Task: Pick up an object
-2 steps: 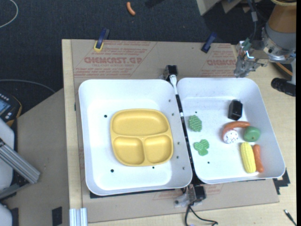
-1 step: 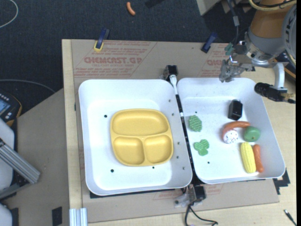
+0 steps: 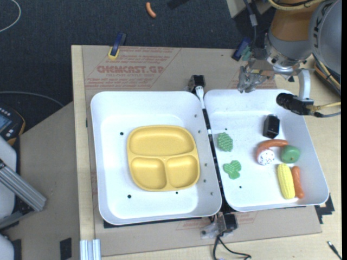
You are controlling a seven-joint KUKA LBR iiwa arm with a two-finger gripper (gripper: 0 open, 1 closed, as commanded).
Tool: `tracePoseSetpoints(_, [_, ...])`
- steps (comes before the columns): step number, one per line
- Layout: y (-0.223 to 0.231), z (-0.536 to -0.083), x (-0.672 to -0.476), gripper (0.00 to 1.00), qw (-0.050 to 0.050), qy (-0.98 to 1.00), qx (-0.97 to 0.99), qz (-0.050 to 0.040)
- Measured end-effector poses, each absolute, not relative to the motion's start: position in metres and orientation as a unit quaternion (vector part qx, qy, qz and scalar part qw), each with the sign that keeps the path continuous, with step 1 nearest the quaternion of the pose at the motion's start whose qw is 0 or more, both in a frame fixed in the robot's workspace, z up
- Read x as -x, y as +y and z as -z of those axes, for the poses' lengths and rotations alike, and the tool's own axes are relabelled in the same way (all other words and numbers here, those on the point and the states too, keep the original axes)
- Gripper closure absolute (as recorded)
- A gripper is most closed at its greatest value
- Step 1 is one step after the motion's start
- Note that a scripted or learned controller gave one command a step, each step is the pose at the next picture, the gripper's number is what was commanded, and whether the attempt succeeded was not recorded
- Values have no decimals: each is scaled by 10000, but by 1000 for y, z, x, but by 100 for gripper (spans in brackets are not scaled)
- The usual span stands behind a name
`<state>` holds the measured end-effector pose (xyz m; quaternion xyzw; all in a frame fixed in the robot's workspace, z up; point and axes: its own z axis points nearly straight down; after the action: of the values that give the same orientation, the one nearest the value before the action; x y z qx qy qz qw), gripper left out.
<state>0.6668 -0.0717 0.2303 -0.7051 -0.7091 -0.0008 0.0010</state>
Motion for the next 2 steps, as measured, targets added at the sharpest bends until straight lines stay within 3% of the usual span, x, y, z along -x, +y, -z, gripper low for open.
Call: tracePoseSetpoints(2, [45, -239, -647, 100, 14, -7091, 7052, -1])
